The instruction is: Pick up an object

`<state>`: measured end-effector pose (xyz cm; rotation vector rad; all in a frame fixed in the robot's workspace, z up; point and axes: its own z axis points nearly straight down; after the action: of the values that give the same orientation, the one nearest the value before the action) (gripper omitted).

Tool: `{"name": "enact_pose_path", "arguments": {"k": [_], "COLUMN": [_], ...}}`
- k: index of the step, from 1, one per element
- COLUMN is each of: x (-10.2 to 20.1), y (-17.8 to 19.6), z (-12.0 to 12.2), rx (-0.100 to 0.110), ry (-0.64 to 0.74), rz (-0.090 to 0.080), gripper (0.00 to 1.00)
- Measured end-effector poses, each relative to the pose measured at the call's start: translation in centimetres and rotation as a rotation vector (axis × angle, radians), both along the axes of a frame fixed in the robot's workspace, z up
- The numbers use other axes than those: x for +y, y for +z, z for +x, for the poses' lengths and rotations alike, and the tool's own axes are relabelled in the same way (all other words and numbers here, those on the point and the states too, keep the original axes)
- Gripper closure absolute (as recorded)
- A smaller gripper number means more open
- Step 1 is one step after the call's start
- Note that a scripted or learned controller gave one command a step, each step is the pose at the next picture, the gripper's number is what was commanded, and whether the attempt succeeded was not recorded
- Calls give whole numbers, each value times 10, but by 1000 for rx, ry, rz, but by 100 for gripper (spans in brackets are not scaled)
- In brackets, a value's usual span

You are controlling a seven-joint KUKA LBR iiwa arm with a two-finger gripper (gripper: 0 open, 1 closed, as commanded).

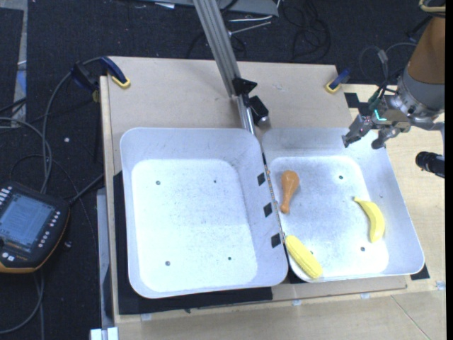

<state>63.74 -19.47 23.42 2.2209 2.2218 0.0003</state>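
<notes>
Pale surface (184,94) carries two bins; the hand (364,134), spread wide and holding nothing, hovers over the right bin (403,218), where the light, stiff-looking banana (372,219) suits a mid-body pinch.

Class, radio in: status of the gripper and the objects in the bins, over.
Gripper open, holding nothing, above right bin's far edge. Drumstick, banana, corn lie apart in that bin. Nothing blocking them.

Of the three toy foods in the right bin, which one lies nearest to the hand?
The banana, by the bin's right side, lies nearest the hand. The drumstick lies by the left wall, and the corn cob at the bottom-left corner.
</notes>
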Motion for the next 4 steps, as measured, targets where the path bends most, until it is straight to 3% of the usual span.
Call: {"name": "enact_pose_path", "arguments": {"k": [1,4], "x": [0,-4], "y": [0,-141], "z": [0,-2], "rx": [0,3], "ry": [0,0], "rz": [0,1], "gripper": [0,0]}}
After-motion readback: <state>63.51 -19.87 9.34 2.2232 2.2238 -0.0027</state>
